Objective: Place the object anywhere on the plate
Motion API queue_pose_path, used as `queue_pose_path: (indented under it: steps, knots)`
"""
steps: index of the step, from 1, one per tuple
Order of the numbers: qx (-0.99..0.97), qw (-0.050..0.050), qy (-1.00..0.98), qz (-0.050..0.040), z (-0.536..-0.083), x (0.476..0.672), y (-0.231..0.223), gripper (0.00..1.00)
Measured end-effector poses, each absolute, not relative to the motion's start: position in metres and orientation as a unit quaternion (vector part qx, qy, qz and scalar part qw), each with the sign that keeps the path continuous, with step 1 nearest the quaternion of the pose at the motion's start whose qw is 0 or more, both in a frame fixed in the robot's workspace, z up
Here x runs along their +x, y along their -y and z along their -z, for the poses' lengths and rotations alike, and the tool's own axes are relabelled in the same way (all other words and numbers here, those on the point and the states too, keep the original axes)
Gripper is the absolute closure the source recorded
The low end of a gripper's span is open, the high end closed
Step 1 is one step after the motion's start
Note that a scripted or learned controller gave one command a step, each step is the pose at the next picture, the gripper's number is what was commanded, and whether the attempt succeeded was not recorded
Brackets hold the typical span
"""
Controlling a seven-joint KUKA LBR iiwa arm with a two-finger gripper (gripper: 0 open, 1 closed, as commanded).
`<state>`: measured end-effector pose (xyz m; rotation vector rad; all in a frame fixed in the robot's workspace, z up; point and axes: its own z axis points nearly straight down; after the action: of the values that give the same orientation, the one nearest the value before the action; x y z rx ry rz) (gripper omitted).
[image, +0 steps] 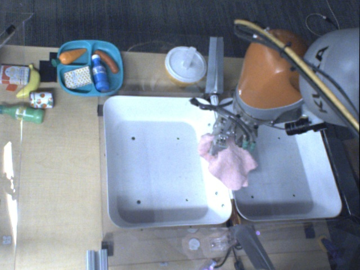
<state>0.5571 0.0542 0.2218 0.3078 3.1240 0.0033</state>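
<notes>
The arm reaches in from the right, its orange band (269, 75) above the wrist, and the end effector (232, 136) sits low over the seam where the two white bins meet. A pink cloth (228, 162) hangs bunched beneath it, its upper edge gathered up into the fingers, which are clamped on the fabric; the rest of the cloth drapes across the right rim of the left bin (157, 162) and the left edge of the right bin (292, 190). On the tabletop (50, 196) beyond the left bin stands a blue divided plate (90, 66) carrying an orange carrot-like toy, a blue bottle and other small pieces, well apart from the cloth. Just left of that plate lie a yellow banana (29, 82), a small can (41, 99) and a green bottle (22, 113). A white lidded cup (185, 65) stands behind the left bin.
</notes>
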Motion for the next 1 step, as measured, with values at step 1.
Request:
queue_pose_path:
  steps: [1]
  knots:
    - [-0.001, 0.002, -1.0, -0.0012, -0.2237, 0.5453, -0.1045, 1.0]
